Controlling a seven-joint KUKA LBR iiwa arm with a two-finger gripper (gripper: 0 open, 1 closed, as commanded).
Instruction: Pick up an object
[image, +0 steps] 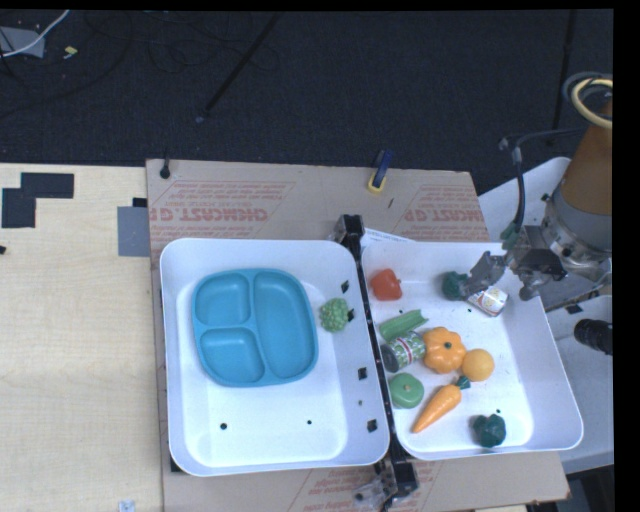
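The jaws (497, 272) are seen low over the far right part of the right bin (545, 350), and whether they are apart or together cannot be told. A small white and yellow packet (489, 300) is found just under them, tilted, its long axis running from upper left to lower right; whether it is gripped cannot be told. A dark green item (456, 286) is seen just to the left of the jaws.

Further out, a red piece (386, 285) is placed near the bin's left wall. Toward the middle are grouped a green pod (402, 324), a small can (403, 351), an orange pumpkin (443, 350), an orange ball (477, 365) and a green disc (406, 389). A carrot (438, 407) is laid aslant, its tip pointing to the lower left. A dark green lump (489, 430) is seen near the front right corner.

In the left bin (200, 440), a blue divided plate (252, 327) is laid flat, with a broccoli piece (334, 316) just beside its right edge. Both bins are carried on the tabletop (70, 350).
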